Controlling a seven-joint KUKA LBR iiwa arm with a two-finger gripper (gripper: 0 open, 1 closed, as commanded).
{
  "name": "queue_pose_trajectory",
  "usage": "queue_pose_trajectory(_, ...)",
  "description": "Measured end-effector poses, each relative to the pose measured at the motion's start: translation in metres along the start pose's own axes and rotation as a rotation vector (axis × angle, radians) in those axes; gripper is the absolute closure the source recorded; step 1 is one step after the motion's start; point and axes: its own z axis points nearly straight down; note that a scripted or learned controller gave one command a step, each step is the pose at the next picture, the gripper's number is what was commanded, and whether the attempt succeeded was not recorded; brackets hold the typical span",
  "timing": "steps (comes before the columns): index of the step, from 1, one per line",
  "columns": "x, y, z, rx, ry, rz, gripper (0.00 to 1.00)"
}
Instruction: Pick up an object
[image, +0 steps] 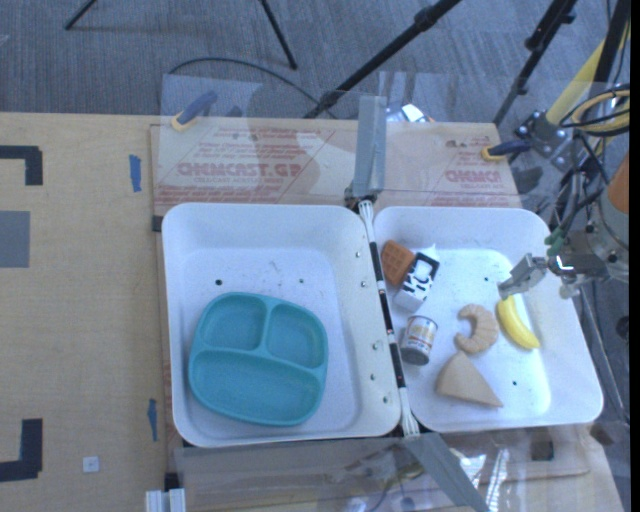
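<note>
The grey arm enters from the right edge, its wrist hanging over the far right corner of the right white bin (575, 395), and its two-finger gripper (524, 275) points left and down toward the bin floor. One grey finger (520, 272) slants just above the far tip of the yellow plastic banana (518, 322); nothing sits between the fingers, and I cannot tell whether they are spread or closed. The banana lies near the bin's right wall. Just left of it rests a tan croissant (477, 328), and nearer the camera a beige wedge-shaped piece (465, 382). Along the bin's left wall sit an orange-brown waffle-like piece (397, 262), a black-and-white small carton (418, 279) and a small metal can (418, 339). The left white bin (200, 235) holds a teal plastic divided plate (260, 357), lying flat with three compartments.
</note>
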Motion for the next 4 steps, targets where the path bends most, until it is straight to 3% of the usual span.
queue_pose_trajectory(1,-0.018,0.023,0.156,-0.006,-0.002,-0.019,0.00)
queue_pose_trajectory(2,-0.019,0.024,0.146,-0.009,-0.003,-0.015,1.00)
queue_pose_trajectory(3,0.076,0.077,0.058,-0.002,-0.001,-0.141,1.00)
queue_pose_trajectory(4,0.140,0.086,0.057,-0.003,-0.002,-0.154,1.00)
